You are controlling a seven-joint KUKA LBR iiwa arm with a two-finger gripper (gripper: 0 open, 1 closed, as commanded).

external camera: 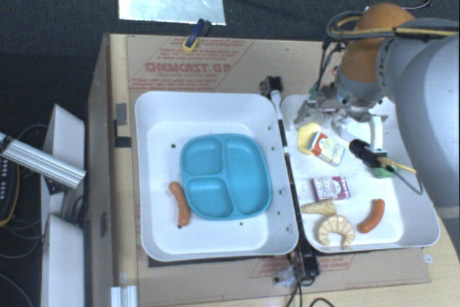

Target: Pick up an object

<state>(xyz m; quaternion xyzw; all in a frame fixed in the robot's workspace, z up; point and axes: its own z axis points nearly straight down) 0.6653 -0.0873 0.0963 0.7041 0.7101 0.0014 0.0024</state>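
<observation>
At the frame's lower right, the right bin [424,226] holds a croissant [336,229], a sausage [371,216], a pink packet [330,188] and a yellow carton [321,142]. The left bin [154,147] holds a blue tray [225,175] beside another sausage [180,203]. Higher, the tool [338,111] hangs over the right bin's upper end just above the carton; whether it is released or clenched, I cannot tell.

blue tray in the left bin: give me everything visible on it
The blue tray is a rounded-rectangle divided plate, light blue, looks like smooth plastic. Raised ridges split it into three compartments, two at the far side and one wider at the near side; all look bare. It lies flat, right way up, turned slightly, near the middle of the left bin. A sausage lies just off its left near corner, close to or touching the rim.
</observation>
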